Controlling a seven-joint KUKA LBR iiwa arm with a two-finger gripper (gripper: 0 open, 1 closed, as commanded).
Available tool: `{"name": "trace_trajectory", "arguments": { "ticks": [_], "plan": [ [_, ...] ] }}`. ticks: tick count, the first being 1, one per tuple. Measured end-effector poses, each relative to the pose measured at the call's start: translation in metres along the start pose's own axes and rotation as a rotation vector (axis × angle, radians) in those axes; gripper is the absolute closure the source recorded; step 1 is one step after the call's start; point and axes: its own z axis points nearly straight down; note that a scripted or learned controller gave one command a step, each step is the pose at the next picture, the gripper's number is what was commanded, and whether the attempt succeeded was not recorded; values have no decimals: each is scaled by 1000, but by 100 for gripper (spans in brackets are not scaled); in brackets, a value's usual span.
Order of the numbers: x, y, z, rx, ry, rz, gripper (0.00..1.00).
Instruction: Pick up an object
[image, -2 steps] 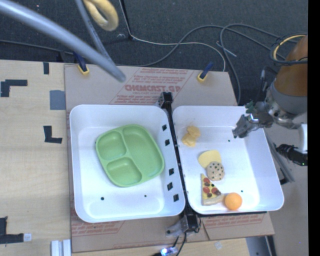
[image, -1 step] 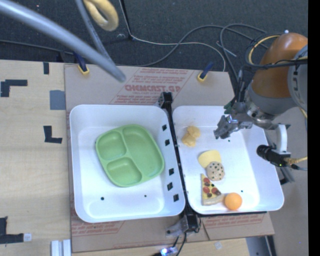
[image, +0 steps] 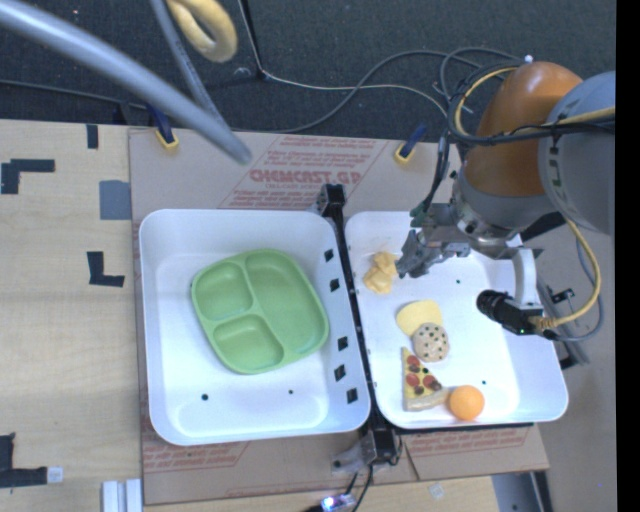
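— Where's the tool (image: 413, 256) right now?

— Low over the right bin (image: 520, 390), at its far end. The dark fingers hang just beside a small pale yellow block (image: 380, 272), on the side away from the divider between the two bins.

— Is it holding the block?

— I see nothing between the fingers. Whether they are spread or pressed together, I cannot tell from here; they are dark and bunched under the wrist.

— What else is in that bin?

— Take the yellow block as the marker. Just nearer to us lies a pale yellow oval piece (image: 417, 316), and touching its near edge is a round cookie (image: 431, 342) with dark chips. Nearer still sits a toy pizza slice (image: 420, 381), its point toward the block, and just beside its crust, away from the divider, an orange ball (image: 465, 402).

— And the other bin?

— The left bin (image: 180, 400), across the divider from the block, holds a green tray (image: 260, 310) with three compartments, lying flat and turned at a slant.

— The arm itself?

— Grey, with its orange band (image: 520, 110) above the wrist, well beyond the block toward the far right. Both bins sit on a brown cardboard sheet (image: 300, 170) on the desk (image: 60, 300).
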Motion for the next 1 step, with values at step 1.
{"name": "trace_trajectory", "arguments": {
  "ticks": [1],
  "plan": [
    [46,-7,-1,1,0,1,100]
  ]
}}
